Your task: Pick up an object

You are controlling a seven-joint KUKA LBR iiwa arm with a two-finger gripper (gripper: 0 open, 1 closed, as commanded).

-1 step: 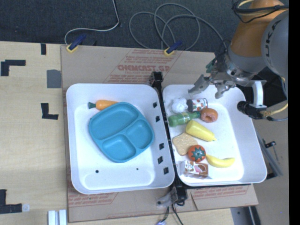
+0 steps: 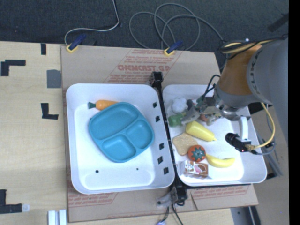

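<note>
My gripper [image 2: 199,109] is low over the upper middle of the right bin [image 2: 251,172], on the grey arm with the orange band [image 2: 236,76]. It sits just right of a white lumpy object [image 2: 179,104] and just above a yellow pepper-like toy [image 2: 200,131]. A green item [image 2: 175,121] lies to its lower left. Further down lie a bread slice [image 2: 183,143], a red tomato [image 2: 197,153], a banana [image 2: 220,161] and a small printed packet [image 2: 196,169]. Nothing is visibly lifted.
The left bin [image 2: 77,125] holds a blue divided plate [image 2: 122,131] and a carrot [image 2: 105,104] at its upper left. A black divider [image 2: 161,121] runs between the bins. Cables [image 2: 164,22] lie beyond the cardboard at the back.
</note>
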